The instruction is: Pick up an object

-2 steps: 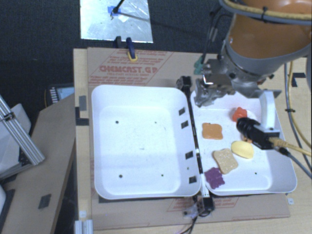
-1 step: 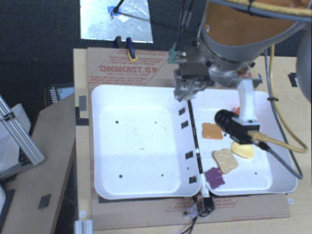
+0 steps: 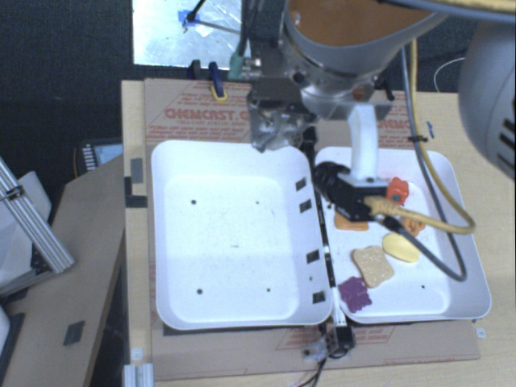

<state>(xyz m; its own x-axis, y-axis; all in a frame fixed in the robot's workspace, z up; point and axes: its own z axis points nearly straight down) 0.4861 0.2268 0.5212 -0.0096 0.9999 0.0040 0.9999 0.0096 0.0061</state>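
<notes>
My gripper (image 3: 271,129) hangs high above the bench, over the back edge of the left bin (image 3: 226,240), near the divide between the two bins. It looks blurred and metallic. The right bin (image 3: 439,290) holds the loose objects: a small orange piece (image 3: 397,189), a flat orange piece (image 3: 350,223), another orange bit (image 3: 414,225), a yellow lemon-shaped piece (image 3: 401,248), a tan toast slice (image 3: 372,266) and a purple lump (image 3: 355,294). All of them lie well to the right of and below the gripper. The arm's wide grey and orange body covers the back of the right bin.
Both bins rest on a cardboard sheet (image 3: 201,111) printed in red. A blue and yellow clamp (image 3: 216,83) sits at the sheet's back edge. An aluminium rail (image 3: 32,224) leans at the far left, off the bench.
</notes>
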